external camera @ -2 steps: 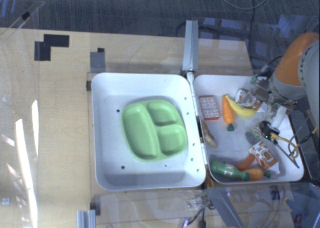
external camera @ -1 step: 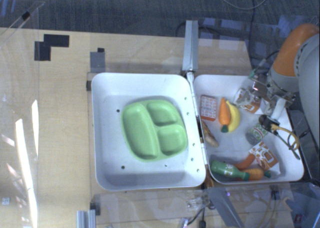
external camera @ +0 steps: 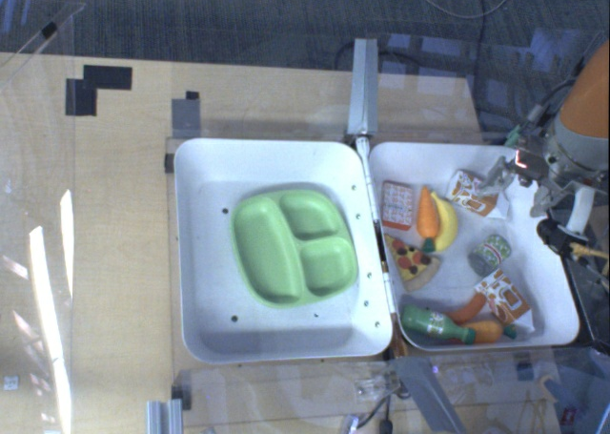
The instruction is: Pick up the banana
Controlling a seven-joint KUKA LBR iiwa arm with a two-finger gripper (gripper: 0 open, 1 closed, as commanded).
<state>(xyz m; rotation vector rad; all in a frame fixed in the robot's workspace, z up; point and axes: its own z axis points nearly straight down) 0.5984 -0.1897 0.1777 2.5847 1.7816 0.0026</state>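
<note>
The yellow banana (external camera: 445,222) lies in the right bin (external camera: 562,327), near its middle left, curved and leaning against an orange carrot (external camera: 427,212) on its left side. The gripper (external camera: 536,177) hangs over the bin's upper right corner, well to the right of the banana and apart from it. A small orange-and-white packet (external camera: 472,192) lies between the two. The grey arm with its orange band (external camera: 586,103) comes in from the right edge.
Around the banana lie a red-and-white packet (external camera: 397,203), a pizza slice (external camera: 413,261), a small can (external camera: 490,253), another snack packet (external camera: 503,297), a green bottle (external camera: 435,323) and orange pieces (external camera: 482,331). A green divided tray (external camera: 294,246) sits in the left bin (external camera: 205,308).
</note>
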